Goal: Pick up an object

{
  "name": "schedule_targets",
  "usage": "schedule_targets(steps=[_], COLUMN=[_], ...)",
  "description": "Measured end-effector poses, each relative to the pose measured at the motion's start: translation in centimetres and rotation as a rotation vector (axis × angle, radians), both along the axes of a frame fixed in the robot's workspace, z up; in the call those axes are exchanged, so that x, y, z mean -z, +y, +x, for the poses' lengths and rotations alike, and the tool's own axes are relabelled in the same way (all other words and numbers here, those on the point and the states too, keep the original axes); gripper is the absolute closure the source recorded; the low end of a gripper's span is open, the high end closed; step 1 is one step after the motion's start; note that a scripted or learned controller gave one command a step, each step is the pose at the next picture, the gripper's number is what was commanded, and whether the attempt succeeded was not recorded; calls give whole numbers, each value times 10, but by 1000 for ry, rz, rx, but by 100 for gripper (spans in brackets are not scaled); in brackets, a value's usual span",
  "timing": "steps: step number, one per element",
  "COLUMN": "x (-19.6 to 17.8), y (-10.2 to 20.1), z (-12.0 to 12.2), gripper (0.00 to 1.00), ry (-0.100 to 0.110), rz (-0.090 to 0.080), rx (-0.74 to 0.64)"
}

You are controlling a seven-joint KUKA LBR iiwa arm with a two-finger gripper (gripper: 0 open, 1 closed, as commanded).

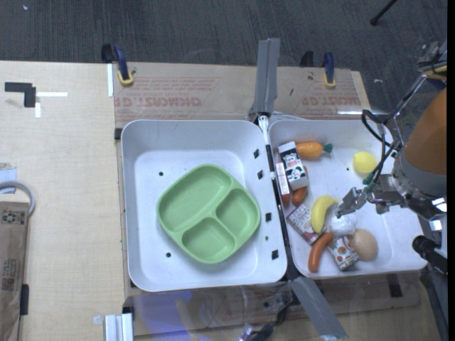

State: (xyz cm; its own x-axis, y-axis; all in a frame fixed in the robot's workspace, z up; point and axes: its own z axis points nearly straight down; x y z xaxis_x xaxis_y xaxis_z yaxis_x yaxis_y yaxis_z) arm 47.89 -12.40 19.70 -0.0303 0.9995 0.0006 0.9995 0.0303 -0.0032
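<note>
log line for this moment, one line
tool over right bin | above banana | nothing seen held | green tray in left bin

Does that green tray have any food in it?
No. All three compartments of the green tray show bare green; the toy food lies in the right bin.

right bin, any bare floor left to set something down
Free: the far strip between carrot and lemon, and the near right corner past the egg. Crowded: the left and middle, with milk carton, banana and sausage, where the gripper hangs.
</note>
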Motion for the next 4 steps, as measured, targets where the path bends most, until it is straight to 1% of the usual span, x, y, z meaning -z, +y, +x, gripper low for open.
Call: schedule_targets(steps=[1, 2, 3, 4], x=[0, 102, 101, 102], y=[0, 1, 18, 16], z=[0, 0, 72, 83], gripper=[0, 0, 0, 0], ry=[0, -9, -12, -6], rz=[0, -2, -2, 0], rx=[0, -80, -190, -109])
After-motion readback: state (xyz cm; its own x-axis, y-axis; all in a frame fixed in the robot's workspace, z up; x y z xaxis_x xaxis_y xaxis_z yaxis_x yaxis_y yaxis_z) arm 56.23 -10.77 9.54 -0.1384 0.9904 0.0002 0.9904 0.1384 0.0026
